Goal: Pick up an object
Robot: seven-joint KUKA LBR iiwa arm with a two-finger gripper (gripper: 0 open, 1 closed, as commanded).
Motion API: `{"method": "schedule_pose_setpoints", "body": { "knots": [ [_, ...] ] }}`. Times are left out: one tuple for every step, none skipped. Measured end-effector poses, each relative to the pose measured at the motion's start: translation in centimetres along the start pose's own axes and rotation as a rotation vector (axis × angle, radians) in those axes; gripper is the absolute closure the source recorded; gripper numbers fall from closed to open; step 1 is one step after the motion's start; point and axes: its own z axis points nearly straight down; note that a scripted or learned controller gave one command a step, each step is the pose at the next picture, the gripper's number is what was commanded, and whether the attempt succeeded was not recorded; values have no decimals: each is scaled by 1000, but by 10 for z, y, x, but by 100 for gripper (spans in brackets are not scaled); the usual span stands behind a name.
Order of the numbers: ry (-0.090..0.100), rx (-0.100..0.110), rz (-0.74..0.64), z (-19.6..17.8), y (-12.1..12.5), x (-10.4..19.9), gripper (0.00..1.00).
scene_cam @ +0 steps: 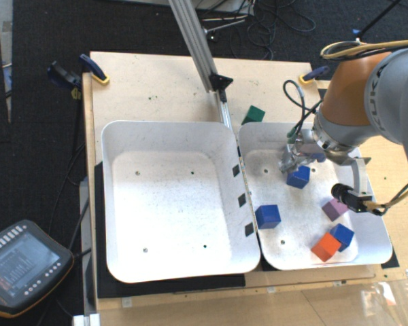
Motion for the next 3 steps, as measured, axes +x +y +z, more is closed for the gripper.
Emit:
{"method": "schedule_pose_setpoints", "body": {
  "knots": [
    [-2,-6,-1,-54,8,-9,100],
    [0,-2,-1,-67,9,-9,100],
    [3,3,-9,-63,4,52,100]
  ]
}}
